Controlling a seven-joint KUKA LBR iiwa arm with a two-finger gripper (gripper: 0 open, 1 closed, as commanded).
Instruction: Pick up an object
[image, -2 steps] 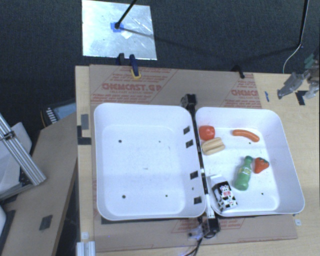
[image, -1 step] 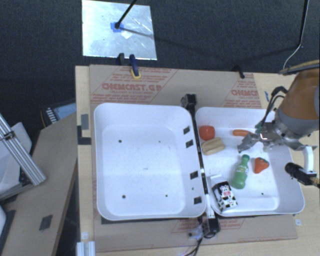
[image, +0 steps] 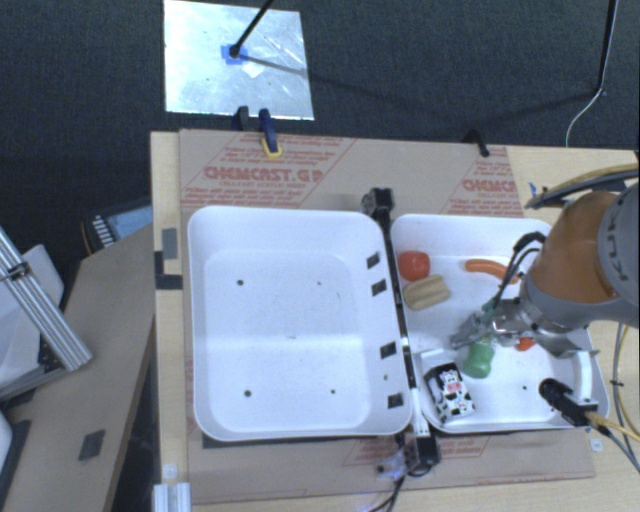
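Tool, metallic, grip state unclear, just above smooth rounded green object in glossy white right bin.

"CHEMCAST GP" printed on brown board

Left bin: bare floor, open passage.
Right bin: crowded; red ball, bun, green piece, black-and-white toy.
Right side: arm blocks, possibly hiding more.

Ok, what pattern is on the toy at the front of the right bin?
Black and white patches, like a cow, in the camera view.
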